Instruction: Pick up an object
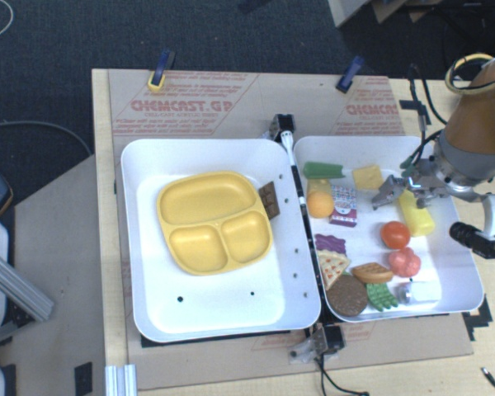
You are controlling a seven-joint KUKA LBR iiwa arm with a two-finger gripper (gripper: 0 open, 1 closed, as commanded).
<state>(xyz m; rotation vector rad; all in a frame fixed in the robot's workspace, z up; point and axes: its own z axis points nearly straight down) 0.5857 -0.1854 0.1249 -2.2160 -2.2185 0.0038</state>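
a yellow divided tray [213,231] lies in the left white bin [148,304]; a blue-and-yellow clamp [159,71] grips the desk's [115,221] upper-left edge.

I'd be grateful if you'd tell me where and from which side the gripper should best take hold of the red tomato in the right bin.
Take the red tomato across its round middle, coming straight down from above. It sits apart from the yellow block and the pink fruit, so fingers probably fit on its left and right flanks.
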